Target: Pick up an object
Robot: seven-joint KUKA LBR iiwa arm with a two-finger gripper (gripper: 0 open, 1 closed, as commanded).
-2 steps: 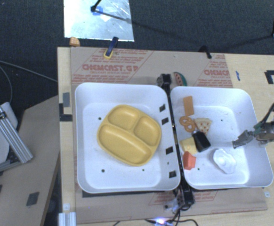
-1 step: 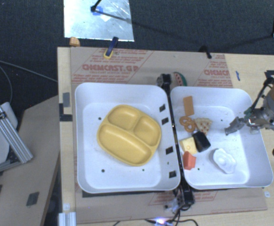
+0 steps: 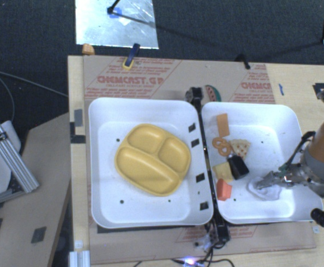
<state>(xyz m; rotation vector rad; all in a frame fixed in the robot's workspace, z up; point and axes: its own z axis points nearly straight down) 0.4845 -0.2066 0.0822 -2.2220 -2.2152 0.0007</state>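
Observation:
The right bin [image 3: 287, 115] holds several small items: an orange stick [image 3: 222, 125], a pretzel [image 3: 221, 146], a tan cracker [image 3: 240, 147], a black piece [image 3: 237, 167], a yellow block [image 3: 222, 172] and a red-orange block [image 3: 224, 189]. My gripper [image 3: 266, 181] is low over the floor of this bin, right of the black piece and apart from it. Under its tip lies a pale, see-through shape [image 3: 262, 191] that I cannot identify. The grey arm [image 3: 318, 163] comes in from the right.
A yellow divided plate [image 3: 153, 158] lies in the left bin [image 3: 103, 149]. Black clips [image 3: 198, 143] run along the seam between the bins. A blue and yellow peg [image 3: 132, 56] lies on the cardboard behind the bins. A metal frame [image 3: 3, 149] stands at the left.

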